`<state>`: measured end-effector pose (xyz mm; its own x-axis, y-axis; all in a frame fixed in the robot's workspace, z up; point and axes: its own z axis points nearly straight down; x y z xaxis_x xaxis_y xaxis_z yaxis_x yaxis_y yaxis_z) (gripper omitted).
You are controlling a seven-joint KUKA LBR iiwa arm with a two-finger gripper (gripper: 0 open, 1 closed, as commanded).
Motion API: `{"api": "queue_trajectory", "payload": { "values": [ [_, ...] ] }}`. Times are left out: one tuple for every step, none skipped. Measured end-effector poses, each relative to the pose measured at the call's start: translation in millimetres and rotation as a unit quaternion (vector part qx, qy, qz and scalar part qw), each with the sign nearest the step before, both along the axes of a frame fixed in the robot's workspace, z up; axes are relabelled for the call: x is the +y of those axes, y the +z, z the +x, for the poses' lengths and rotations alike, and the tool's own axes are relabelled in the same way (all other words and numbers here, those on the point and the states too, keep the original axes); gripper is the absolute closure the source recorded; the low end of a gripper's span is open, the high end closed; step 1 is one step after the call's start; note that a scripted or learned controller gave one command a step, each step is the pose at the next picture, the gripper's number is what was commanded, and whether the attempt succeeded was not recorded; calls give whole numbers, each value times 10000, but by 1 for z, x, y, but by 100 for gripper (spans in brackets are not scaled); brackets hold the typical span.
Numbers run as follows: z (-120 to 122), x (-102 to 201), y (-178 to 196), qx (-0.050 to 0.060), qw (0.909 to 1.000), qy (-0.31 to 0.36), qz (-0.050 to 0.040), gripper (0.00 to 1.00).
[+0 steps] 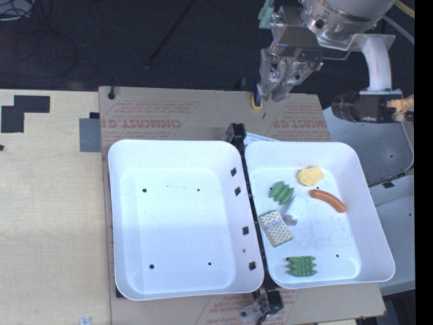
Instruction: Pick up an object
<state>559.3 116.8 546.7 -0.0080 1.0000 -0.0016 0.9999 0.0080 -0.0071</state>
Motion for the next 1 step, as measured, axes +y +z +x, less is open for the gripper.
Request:
{"api": "queue_trajectory", "payload": {
  "values": [
    [0, 1, 9, 20, 10000, 28, -4, 100]
  ]
}}
